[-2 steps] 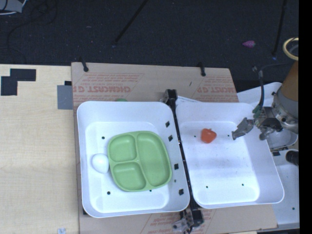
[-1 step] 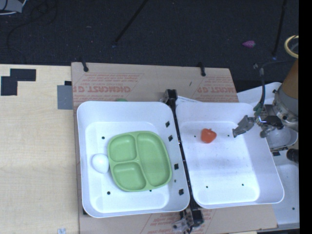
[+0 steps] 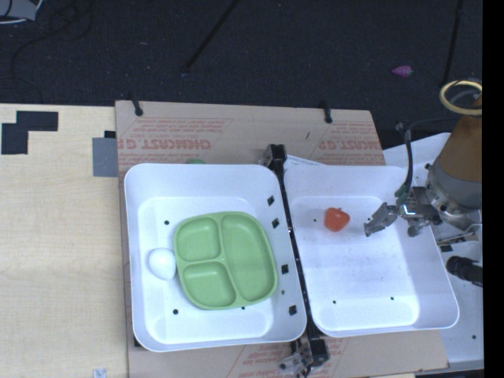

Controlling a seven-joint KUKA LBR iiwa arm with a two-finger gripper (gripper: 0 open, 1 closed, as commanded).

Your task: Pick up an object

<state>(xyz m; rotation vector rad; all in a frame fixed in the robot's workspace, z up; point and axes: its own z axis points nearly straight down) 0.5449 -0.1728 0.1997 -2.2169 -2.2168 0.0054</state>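
A small red-orange object (image 3: 336,219) lies in the right bin (image 3: 370,313), near its upper left part. My gripper (image 3: 379,220) hangs over the right side of that bin, just right of the red object and apart from it. Its fingertips (image 3: 372,227) point left toward the object. The left bin (image 3: 142,305) holds a green three-compartment plate (image 3: 224,260) and a white egg-shaped object (image 3: 162,263) touching the plate's left edge.
A black divider (image 3: 285,242) runs between the two bins. Cardboard (image 3: 236,136) lies beneath and behind them. The wooden bench top (image 3: 55,250) spreads to the left. The arm's orange band (image 3: 468,144) sits at the right edge.
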